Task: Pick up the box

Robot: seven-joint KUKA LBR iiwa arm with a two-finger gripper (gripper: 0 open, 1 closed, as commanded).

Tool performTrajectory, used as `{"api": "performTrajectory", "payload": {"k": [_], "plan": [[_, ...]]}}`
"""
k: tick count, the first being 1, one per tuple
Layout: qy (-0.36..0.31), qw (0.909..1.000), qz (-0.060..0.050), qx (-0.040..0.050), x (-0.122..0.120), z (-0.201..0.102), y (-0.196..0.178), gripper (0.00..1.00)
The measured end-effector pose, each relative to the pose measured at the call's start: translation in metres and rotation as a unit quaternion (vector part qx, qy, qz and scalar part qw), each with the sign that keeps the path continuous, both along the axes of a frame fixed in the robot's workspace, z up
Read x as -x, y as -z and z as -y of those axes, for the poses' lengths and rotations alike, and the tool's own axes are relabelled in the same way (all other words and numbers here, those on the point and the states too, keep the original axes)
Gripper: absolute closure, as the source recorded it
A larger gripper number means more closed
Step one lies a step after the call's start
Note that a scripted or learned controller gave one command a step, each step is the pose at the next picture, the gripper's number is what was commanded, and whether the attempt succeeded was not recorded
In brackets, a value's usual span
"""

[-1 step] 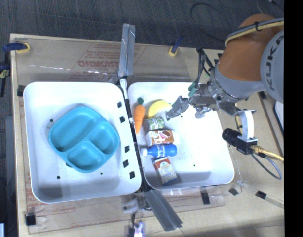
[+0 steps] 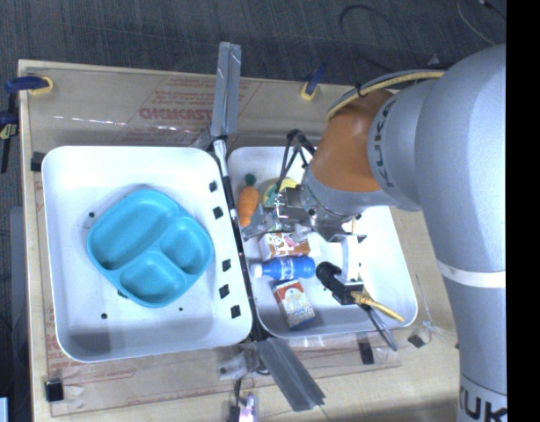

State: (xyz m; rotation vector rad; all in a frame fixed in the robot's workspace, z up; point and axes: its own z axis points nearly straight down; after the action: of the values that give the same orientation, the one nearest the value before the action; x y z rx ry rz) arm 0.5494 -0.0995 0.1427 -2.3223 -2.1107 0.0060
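**Gripper low in the right bin, box waiting nearby**

Our gripper [image 2: 283, 207] hangs over the clutter in the right bin [image 2: 402, 271]; its grasp we cannot tell. The box [image 2: 294, 303] lies near the front wall, just beside the bottle [image 2: 285, 269], untouched.

The grey KUKA arm [image 2: 455, 192] comes in from the right of the camera view, its broad upper link taking up much of that side. The orange band [image 2: 349, 152] above the wrist sits toward the upper middle, and the wrist bends down and to the left from it. The gripper [image 2: 286, 207] hangs low at the end, pointing downward. Dark cables [image 2: 296, 152] loop beside the wrist on its left.
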Motion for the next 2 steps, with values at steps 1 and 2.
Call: {"api": "performTrajectory", "payload": {"k": [1, 2], "plan": [[-0.029, 0.9992, 0.027, 0.0036, 0.034, 0.0099, 0.0135, 0.0], [-0.07, 0.9963, 0.049, 0.0038, 0.0413, 0.0159, 0.0166, 0.0]]}}
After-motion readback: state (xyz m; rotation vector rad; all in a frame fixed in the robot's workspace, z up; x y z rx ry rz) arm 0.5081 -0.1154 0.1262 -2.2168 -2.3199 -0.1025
